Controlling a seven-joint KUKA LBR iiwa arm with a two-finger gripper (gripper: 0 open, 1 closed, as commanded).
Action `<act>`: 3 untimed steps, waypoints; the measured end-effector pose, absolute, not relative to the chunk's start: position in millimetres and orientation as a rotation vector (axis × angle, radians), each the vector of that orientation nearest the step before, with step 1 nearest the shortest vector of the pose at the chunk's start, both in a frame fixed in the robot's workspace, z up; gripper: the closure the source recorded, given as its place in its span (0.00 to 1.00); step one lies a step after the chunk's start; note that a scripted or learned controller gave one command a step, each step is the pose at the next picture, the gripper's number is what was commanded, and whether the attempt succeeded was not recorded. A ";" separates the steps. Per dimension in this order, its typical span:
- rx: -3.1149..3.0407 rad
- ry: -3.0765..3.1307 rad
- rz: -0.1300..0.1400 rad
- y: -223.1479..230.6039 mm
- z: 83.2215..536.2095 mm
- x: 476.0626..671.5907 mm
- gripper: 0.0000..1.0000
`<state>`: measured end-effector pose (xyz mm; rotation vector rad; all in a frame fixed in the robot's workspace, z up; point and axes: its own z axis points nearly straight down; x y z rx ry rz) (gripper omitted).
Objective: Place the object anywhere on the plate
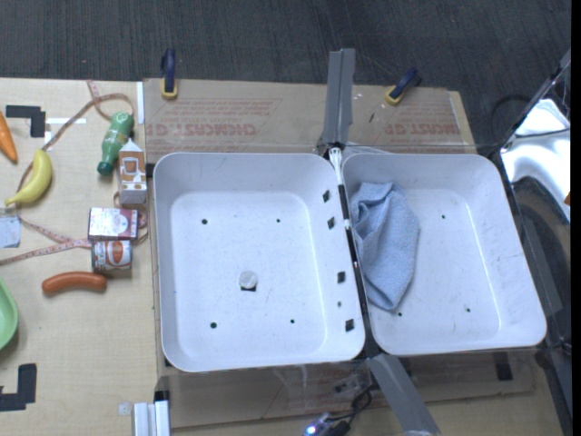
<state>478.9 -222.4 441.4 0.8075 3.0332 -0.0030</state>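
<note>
- You are at the very start, by my reading; nothing is grasped, and the arm (536, 148) sits at the right edge of the frame; whether its claw is apart or together I cannot tell.
- The likely object, a small round grey piece (248, 282), lies lower centre in the left bin (182, 198); your next move calls for reaching across to it; I can pick out no plate.
- Count: two white bins; one blue-grey cloth (386, 239) in the right bin (490, 207); one grey piece.

Small disc (248, 282) in left bin (182, 334), cloth (386, 239) in right bin (508, 325)
</note>
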 end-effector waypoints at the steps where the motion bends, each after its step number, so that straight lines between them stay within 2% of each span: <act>1: 0.859 3.020 -0.002 -221.7 440.7 494.5 1.00; 2: 0.978 2.983 -0.002 -221.9 440.9 505.3 1.00; 3: 1.030 2.966 -0.002 -221.8 440.7 530.5 1.00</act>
